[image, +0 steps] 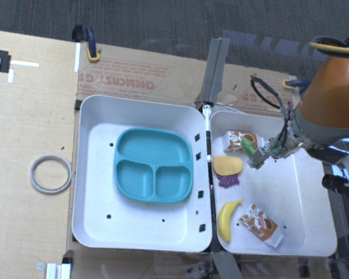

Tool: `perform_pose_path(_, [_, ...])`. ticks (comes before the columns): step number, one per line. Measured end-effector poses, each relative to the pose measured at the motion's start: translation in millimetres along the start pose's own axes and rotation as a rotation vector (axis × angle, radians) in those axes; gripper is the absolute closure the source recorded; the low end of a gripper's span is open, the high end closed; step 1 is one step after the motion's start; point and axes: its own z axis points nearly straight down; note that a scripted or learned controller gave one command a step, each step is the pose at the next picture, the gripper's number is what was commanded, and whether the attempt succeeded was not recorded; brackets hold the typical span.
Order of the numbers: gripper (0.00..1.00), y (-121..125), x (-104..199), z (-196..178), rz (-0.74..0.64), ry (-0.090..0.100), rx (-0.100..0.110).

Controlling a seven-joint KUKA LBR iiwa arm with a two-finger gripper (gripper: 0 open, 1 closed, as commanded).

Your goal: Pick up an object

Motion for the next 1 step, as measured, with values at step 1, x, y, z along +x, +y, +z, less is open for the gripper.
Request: perform_pose_path(1, [1.00,82.6,2.2,-0.4,0.221,-0.001,0.000])
